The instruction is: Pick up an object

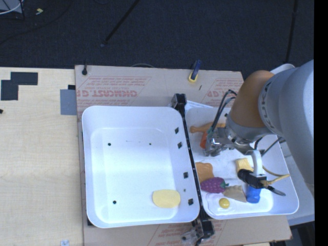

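Two white bins (134, 116), one arm (287, 106)

Two bins side by side on a cardboard sheet (128, 86) on the bench. Left bin (97, 137): one flat disc (166, 198) near front right corner. Right bin (287, 201): grape bunch (212, 184) by dividing wall, small ball (224, 203) in front, bottle (253, 193) right of ball. Arm (277, 101) over back of right bin.

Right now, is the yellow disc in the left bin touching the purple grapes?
Apart. Camera view shows the yellow disc in the left bin, purple grapes in the right bin, rims between them.
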Robot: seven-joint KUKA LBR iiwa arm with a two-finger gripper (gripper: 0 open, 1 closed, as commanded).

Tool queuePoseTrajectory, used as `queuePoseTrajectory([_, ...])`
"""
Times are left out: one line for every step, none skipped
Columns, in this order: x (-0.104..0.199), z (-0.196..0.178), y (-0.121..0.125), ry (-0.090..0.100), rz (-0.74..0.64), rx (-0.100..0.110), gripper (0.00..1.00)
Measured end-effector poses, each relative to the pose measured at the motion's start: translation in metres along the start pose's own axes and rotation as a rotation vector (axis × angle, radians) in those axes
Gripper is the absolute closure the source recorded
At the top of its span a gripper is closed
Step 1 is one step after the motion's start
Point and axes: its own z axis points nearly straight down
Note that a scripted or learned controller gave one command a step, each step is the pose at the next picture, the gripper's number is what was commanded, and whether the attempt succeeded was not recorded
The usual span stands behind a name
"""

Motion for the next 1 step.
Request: queuePoseTrajectory([-0.0449, -0.0003, -0.0362, -0.001, 0.009, 0.005, 1.00])
